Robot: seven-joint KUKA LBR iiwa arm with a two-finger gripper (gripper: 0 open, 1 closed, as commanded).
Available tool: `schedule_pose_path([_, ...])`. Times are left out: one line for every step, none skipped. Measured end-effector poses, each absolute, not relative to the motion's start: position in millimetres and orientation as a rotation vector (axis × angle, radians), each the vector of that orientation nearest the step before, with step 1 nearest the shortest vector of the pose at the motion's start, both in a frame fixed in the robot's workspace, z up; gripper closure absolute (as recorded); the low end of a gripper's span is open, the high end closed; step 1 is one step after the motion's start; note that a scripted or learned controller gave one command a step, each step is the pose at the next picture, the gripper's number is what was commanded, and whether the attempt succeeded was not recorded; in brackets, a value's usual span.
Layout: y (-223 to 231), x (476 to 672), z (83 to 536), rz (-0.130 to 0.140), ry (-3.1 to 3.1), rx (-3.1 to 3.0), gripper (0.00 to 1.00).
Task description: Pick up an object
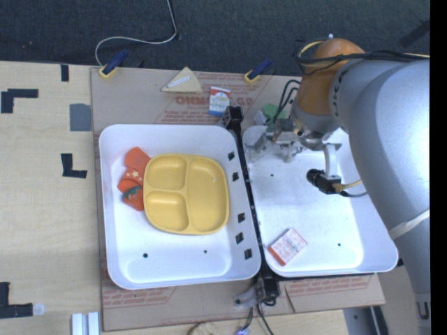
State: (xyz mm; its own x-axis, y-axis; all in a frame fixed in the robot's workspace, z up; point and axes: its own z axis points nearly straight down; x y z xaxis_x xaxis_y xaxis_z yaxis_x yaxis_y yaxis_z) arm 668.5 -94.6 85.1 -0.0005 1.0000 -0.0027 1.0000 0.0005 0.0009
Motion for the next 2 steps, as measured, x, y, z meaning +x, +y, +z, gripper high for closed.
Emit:
schedule_pose_path([-96.0,661.8,85.4,-0.001,2.221,2.218,0.00])
schedule_pose_path([-94.4,668.2,85.3,0.000,2.223,2.220,0.00])
